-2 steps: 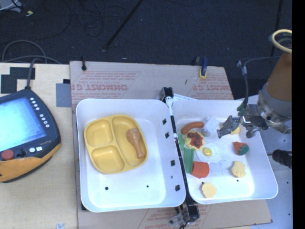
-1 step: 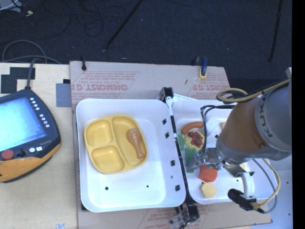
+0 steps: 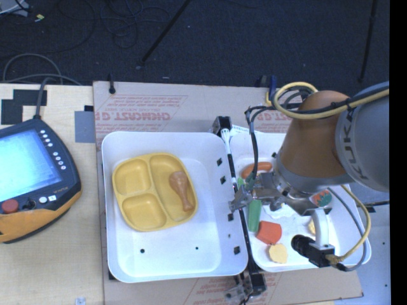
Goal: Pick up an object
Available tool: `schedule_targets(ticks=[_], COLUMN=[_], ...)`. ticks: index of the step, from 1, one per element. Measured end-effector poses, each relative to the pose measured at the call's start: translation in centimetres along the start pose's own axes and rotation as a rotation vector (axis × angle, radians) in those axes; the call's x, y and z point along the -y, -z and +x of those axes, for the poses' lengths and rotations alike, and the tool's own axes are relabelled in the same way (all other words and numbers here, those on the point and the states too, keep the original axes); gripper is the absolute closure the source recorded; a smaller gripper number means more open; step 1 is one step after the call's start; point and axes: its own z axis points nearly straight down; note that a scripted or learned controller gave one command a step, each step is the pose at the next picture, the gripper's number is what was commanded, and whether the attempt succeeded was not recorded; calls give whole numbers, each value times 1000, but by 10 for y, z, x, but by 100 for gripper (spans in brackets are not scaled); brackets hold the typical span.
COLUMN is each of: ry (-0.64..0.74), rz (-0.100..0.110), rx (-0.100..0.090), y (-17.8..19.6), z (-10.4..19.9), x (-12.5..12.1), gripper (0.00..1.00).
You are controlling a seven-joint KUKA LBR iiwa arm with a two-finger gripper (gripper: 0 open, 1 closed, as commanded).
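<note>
1. Starting at the far left, a grey and orange handheld control pendant with a lit screen (image 3: 32, 176) lies on the bench, well apart from the action.
2. Next comes the left shallow white plastic bin (image 3: 165, 253), and in it a yellow three-compartment plastic tray (image 3: 143, 192). A brown toy chicken drumstick (image 3: 182, 190) lies in the tray's right-hand compartment, untouched.
3. Now the right white bin (image 3: 356, 259), where the toys to be picked sit: a green stick-shaped toy (image 3: 254, 216), a red block-like toy (image 3: 269, 232) just beside it, a small yellow toy piece (image 3: 278, 254) below that, and an orange-red toy (image 3: 259, 168) partly hidden at the top.
4. The grey arm's orange-banded wrist (image 3: 315, 138) hangs over this bin, and the two-finger gripper (image 3: 254, 196) is down at the green stick's upper end. Whether the pincer is open or closed, I cannot tell.
5. My read: nothing looks lifted yet, so the grasp and the raise are both left to do.
</note>
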Motion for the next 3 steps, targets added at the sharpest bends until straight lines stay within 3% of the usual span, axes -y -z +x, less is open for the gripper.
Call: schedule_targets(ticks=[1,2,3], ry=[-9,-3,-5], rz=[18,-6,4], rx=[4,3,5], y=[2,153,202], z=[-5,34,65], x=[2,2,16], gripper=[100,100,100])
